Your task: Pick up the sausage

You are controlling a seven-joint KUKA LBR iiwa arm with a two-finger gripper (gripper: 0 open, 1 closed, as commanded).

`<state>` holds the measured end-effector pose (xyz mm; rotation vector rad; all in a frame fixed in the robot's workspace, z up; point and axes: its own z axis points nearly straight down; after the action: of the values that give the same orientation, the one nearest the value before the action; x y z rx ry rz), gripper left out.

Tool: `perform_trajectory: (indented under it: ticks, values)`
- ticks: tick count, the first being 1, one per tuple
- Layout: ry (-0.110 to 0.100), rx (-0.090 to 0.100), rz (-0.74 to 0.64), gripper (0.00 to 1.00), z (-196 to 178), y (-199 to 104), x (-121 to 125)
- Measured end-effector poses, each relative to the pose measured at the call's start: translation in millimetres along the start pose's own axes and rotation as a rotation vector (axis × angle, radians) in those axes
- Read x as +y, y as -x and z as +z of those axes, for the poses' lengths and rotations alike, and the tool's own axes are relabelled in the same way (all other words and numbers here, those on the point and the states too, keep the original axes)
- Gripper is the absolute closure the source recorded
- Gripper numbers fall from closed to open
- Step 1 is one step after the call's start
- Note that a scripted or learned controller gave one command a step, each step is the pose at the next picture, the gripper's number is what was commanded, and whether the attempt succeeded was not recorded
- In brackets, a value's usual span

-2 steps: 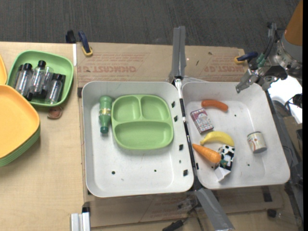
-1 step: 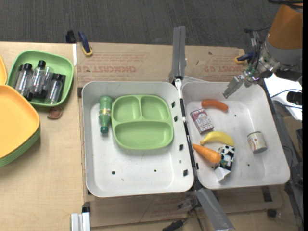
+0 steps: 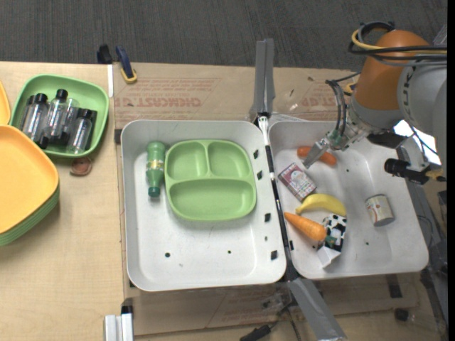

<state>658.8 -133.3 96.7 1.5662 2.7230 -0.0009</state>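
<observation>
Down in the right-hand shallow white bin [image 3: 398, 261], the grey two-finger gripper [image 3: 318, 153] hangs low over the floor near the far wall, its arm reaching in from the right with the orange band above the wrist. Whether it is open or closed cannot be told from this slant, and nothing can be made out in its grasp. The small orange-red sausage [image 3: 316, 154] lies directly at the gripper tip, partly covered by it, with its two ends showing on either side; contact cannot be confirmed.

Just nearer the camera than the gripper and slightly left lies a small pink-and-white printed packet [image 3: 296, 180]. Beyond that, farther toward the camera, are a yellow banana [image 3: 322, 204], an orange carrot [image 3: 305, 225] and a black-and-white patterned toy [image 3: 334, 231], the last three close together. Off to the gripper's right and nearer the camera, a small silver can [image 3: 379, 209] lies on its side.

Left of the gripper, across the divider, the left-hand white bin [image 3: 199, 261] holds a green three-compartment plate [image 3: 210, 180] and a green bottle [image 3: 155, 168] just beside it. Well off to the left, on the wooden bench [image 3: 64, 275], sit a green square tray of dark-capped vials [image 3: 60, 116] and a stack of yellow-orange plates [image 3: 21, 187].
</observation>
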Motion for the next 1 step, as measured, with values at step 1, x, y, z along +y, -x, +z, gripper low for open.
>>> perform_trajectory:
  ticks: [1]
  values:
    - [-0.001, 0.001, 0.003, 1.00, -8.7, 0.7, -0.9]
